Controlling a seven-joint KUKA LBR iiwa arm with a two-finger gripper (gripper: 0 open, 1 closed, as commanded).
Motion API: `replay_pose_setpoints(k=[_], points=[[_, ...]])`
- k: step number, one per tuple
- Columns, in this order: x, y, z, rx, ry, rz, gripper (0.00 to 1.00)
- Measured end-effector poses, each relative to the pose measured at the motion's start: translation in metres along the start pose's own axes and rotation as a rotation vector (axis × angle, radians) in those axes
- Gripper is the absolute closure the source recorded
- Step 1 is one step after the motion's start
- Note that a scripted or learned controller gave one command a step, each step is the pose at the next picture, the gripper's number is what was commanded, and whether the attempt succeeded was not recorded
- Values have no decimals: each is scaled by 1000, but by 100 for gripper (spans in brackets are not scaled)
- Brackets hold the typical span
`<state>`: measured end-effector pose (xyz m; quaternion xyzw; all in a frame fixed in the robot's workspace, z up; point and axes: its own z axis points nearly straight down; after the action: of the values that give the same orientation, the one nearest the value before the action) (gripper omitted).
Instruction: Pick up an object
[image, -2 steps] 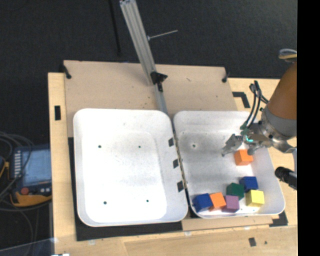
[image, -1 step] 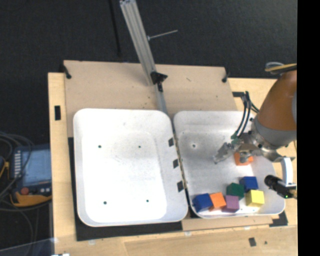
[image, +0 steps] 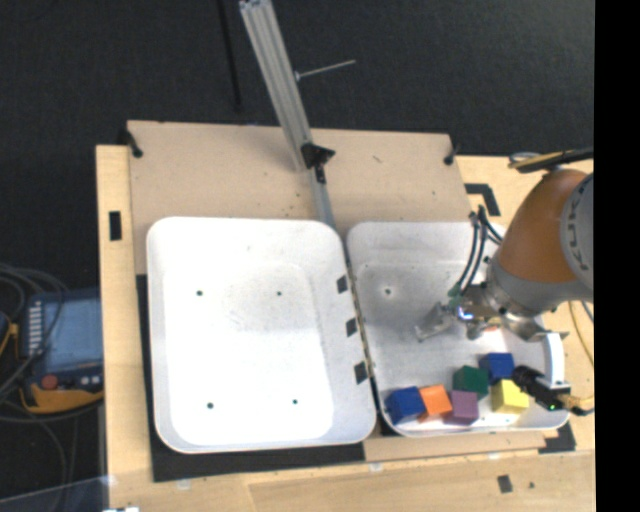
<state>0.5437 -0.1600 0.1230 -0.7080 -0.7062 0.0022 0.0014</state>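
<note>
Several small blocks lie along the near edge of the right bin (image: 400, 250): a blue one (image: 405, 403), an orange one (image: 435, 400), a purple one (image: 464, 405), a green one (image: 471, 380), a second blue one (image: 497, 366) and a yellow one (image: 509, 396). The arm's orange band (image: 535, 235) hangs over the bin's right side. My gripper (image: 437, 325) sits low over the bin floor, up and left of the blocks and apart from them. Nothing shows between its fingers.
The left bin (image: 245, 330) lies beside the right one, with small black clips along the shared edge. A metal pole (image: 285, 90) slants up from the back of the bench. A screen box and cables (image: 55, 345) sit off the bench at the left.
</note>
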Motion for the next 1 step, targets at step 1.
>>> replay_pose_setpoints(k=[1], points=[[-2, 1, 26, -8, -2, 1, 0]])
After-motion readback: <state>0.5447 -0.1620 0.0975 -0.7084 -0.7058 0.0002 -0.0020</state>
